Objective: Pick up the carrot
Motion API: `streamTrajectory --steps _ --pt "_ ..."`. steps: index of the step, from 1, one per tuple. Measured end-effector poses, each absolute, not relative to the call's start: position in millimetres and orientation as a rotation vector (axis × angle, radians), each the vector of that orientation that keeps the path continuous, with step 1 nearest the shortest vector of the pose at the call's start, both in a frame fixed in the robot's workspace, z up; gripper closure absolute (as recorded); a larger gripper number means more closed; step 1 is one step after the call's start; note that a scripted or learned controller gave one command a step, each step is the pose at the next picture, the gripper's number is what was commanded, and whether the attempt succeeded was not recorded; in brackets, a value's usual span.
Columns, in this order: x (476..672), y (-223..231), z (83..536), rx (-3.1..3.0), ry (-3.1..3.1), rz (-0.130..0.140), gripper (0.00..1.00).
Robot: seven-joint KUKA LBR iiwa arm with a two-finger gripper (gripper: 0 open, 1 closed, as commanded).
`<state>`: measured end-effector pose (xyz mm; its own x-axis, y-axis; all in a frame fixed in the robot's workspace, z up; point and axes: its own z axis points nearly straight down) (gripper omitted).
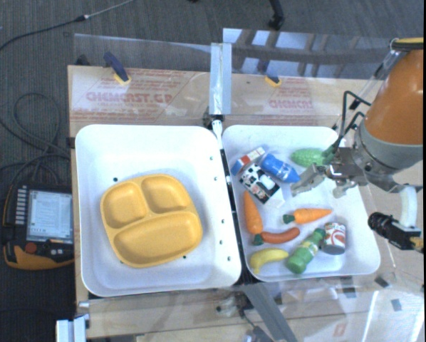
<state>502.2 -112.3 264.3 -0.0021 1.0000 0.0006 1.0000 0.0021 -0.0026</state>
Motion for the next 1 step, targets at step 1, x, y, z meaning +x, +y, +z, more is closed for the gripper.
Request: streamTrajectory --steps 1 --pt "524.5 -157.4 158.5 -2.445 -1.967 0.005 0.00"
